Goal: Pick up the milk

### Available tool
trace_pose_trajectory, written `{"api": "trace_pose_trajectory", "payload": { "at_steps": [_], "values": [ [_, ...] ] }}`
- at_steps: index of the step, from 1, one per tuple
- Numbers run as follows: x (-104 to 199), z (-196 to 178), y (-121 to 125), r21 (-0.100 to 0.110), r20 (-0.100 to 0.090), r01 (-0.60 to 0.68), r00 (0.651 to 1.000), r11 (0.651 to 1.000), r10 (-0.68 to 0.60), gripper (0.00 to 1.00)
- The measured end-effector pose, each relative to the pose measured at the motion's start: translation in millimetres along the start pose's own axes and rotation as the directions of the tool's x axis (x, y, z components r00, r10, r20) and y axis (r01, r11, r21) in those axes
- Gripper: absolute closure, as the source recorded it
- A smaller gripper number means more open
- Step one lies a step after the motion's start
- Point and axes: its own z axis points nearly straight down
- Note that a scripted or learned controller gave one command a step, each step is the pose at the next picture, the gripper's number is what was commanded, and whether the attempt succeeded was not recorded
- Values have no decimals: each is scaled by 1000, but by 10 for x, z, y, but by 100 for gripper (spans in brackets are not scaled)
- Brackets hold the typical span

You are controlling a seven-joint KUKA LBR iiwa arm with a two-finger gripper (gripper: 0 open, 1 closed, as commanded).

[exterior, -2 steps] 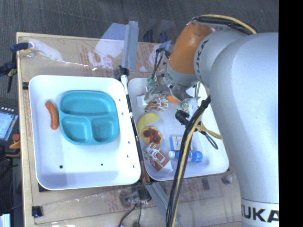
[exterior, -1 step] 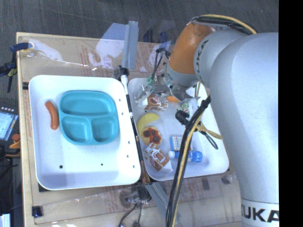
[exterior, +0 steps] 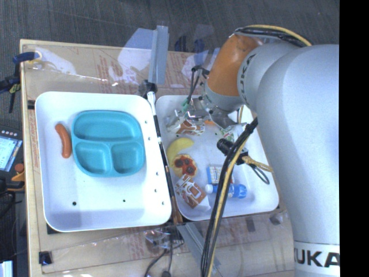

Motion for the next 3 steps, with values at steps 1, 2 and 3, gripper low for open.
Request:
{"api": "trace_pose_trajectory", "payload": {
  "at_steps": [1,2,3],
  "values": [
    [7,-131,25,-5,-1,3,1000,1000,-3,100],
    [6,-131,24,-5,-1,3,1000,1000,-3,0],
    [-45,49,-381,8,-1,49,999,999,-49,0]
  ]
}}
